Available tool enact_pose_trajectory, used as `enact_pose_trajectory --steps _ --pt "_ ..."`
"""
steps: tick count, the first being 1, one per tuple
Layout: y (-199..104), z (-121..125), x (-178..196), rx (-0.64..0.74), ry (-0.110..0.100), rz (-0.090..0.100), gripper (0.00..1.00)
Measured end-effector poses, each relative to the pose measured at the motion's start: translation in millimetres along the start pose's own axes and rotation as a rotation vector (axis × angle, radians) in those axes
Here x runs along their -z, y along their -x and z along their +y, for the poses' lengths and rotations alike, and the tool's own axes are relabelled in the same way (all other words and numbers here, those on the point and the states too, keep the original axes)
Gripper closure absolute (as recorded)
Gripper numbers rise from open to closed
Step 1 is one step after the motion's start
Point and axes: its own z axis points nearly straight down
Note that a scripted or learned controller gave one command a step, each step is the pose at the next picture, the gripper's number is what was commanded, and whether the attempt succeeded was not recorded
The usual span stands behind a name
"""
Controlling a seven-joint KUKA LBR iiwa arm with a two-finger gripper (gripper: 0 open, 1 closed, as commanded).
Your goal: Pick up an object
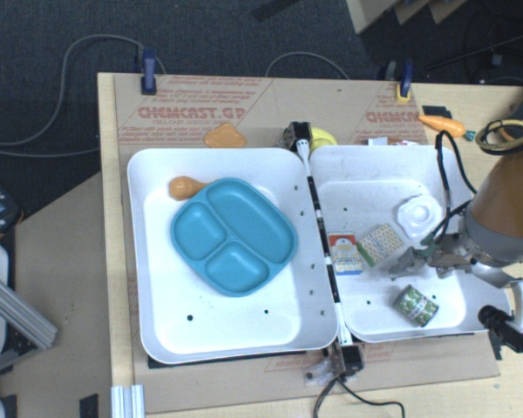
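The right bin (366,168) holds several small things: a green can (415,306) lying on its side near the front, a red and white carton (343,253), a patterned packet (379,243) and a white round lid-like piece (417,215). My gripper (411,264) reaches in from the right and hovers low in this bin. It is just right of the packet, behind the green can and in front of the white piece. Nothing shows as held in it. The left bin (157,303) holds a blue divided plate (234,235) and a tan drumstick-shaped toy (186,186).
On the bench behind the bins lie an orange lump (225,136), a yellow ball-like thing (321,138) and an orange tool (444,124). Black cables (449,172) loop over the right bin's back corner. The bins' shared walls (321,242) run between them.
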Motion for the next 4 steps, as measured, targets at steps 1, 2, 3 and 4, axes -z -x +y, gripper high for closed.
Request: enact_pose_trajectory --steps 1,2,3,4 --pt "-20.1 2.4 48.1 0.006 0.009 -0.003 0.00" --pt "-14.8 1.7 55.0 0.003 0.007 -0.003 0.00" --pt "-20.1 -0.1 -5.3 0.002 -0.003 0.001 0.00" --pt "-14.7 1.6 14.1 0.002 0.006 -0.003 0.00"
